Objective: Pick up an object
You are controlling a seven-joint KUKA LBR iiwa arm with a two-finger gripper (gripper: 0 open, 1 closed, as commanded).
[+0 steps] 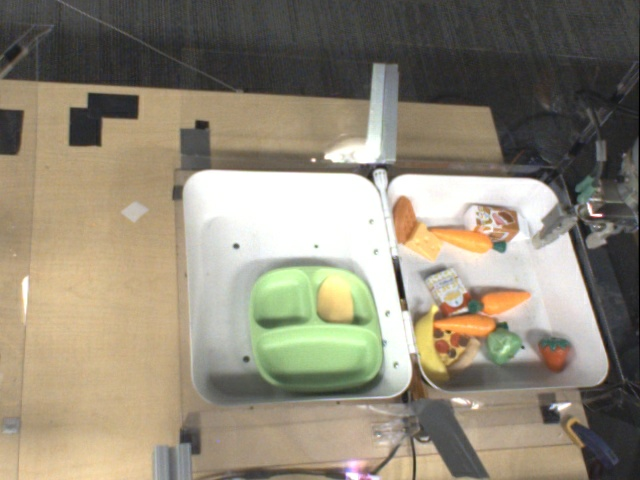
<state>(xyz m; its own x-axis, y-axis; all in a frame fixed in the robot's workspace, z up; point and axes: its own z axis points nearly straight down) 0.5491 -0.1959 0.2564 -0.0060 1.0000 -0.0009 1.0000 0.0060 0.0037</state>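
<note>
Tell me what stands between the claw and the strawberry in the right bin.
Nothing visible does. The claw sits at the right bin's upper right edge, and bare white floor runs from it down to the strawberry near the lower right corner. The carrots lie further left.

A pale wooden tabletop [90,298] with black square marks [100,116] meets a dark ribbed floor [300,18] beyond; a metal post [384,113] stands at its far edge.
</note>
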